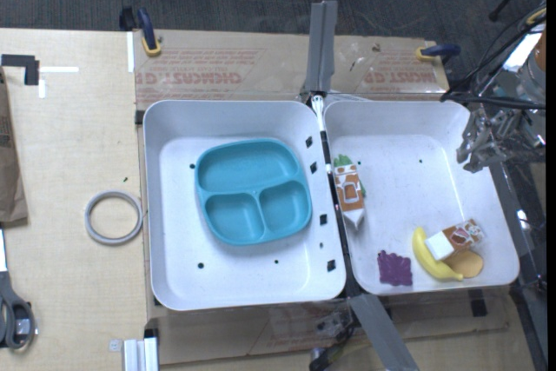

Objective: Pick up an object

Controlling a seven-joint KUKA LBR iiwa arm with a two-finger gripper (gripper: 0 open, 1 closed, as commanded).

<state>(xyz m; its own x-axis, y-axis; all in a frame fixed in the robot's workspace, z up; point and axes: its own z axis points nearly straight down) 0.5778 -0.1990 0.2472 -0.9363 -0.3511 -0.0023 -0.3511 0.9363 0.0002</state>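
Note:
The right bin (395, 143) holds several small toys. An orange-and-white carton (349, 191) with a green top lies against its left wall. A purple bunch of grapes (395, 268) sits near the front. Beside it are a yellow banana (430, 259), a small red-and-white block (460, 235) and a brown round piece (470, 265) in the front right corner. My gripper (476, 154) hangs over the bin's right rim, above and behind the banana cluster, apart from every toy.
The left bin (165, 274) carries a blue divided plate (252, 191). A grey ring (114, 216) and scissors (13, 319) lie on the wooden bench to the left. A metal post (322, 43) stands behind the divider between the bins.

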